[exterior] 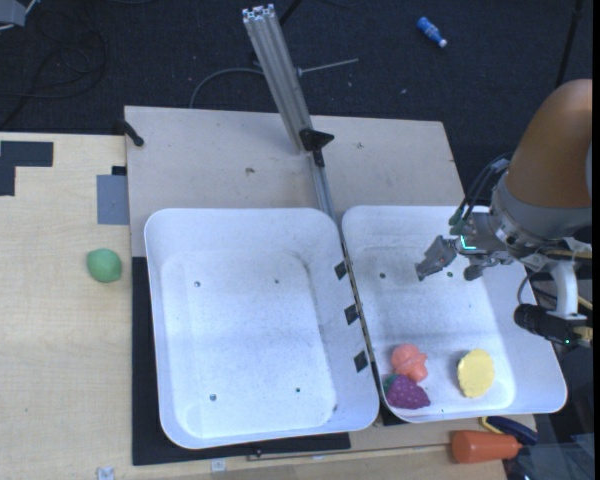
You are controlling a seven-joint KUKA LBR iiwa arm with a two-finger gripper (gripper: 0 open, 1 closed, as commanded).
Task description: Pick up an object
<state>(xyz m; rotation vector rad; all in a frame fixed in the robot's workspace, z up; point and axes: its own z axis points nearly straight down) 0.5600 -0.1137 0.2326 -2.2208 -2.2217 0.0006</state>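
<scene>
Objects for picking lie in the right bin (540, 388), clustered at its near edge: an orange-pink lump (409, 359), a purple bunch (408, 395) touching it on the near side, and a yellow piece (476, 373) a little apart to the right. The left bin (180, 230) holds nothing that I can make out. A green ball (104, 265) sits on the bench well to the left of both bins, and an orange thing (486, 446) lies just outside the right bin's near rim.

The gripper (437, 259) hangs over the middle of the right bin, far side of the three pieces and well apart from them, nothing between its fingers. Whether the claw is apart or together I cannot tell; it is small and dark against the bin.

All three look like toy food, so likely light, fairly stiff and smooth enough to slip. The yellow piece stands clear of its neighbours and seems the easiest to take, pinched across its narrower width. It is a rounded oval, its long axis running roughly near-to-far, with no end that clearly points. The purple and orange pieces are lumpy and touching, so closing on one may nudge the other.
</scene>
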